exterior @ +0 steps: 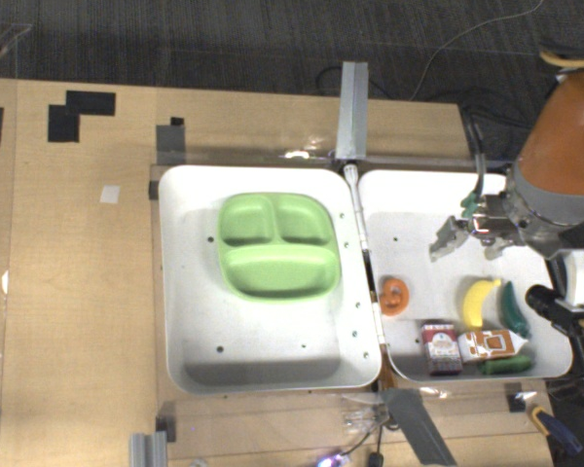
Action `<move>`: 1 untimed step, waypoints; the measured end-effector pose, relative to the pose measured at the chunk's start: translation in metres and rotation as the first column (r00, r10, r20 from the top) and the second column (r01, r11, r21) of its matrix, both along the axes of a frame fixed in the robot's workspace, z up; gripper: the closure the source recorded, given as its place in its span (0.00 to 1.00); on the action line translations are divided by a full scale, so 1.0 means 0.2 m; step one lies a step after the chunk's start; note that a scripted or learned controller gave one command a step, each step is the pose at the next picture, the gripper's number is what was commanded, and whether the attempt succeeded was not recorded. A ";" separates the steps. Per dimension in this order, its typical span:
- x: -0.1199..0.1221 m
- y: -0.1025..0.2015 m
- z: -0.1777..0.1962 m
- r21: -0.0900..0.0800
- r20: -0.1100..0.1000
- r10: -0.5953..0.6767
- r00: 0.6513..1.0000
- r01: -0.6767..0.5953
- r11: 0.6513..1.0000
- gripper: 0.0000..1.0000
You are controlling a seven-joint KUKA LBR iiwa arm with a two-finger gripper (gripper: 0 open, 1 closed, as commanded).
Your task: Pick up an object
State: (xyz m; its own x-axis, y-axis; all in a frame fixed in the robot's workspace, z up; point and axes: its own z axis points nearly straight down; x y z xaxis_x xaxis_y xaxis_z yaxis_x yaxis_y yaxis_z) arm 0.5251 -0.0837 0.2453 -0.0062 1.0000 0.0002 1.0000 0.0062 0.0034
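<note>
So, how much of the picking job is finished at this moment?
Nothing looks picked yet. The gripper is above the right bin, with nothing between its jaws. The banana, the orange ring and the small boxes lie in that bin. Descending, grasping and lifting remain.

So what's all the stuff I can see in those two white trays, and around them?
Divided plate: one, green, middle of the left bin.
Ring-shaped item: one, orange, left side of the right bin.
Banana: one, yellow, right bin.
Dark red box: one, right bin's front edge.
Orange-and-white packet: one, beside that box.
Green items: two, dark, by the banana and packet.
Arm: one, grey and orange.
Gripper: one, above the right bin.
</note>
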 end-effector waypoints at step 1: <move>-0.11 -0.33 -0.55 0.000 -0.001 0.054 0.999 -0.054 0.999 0.00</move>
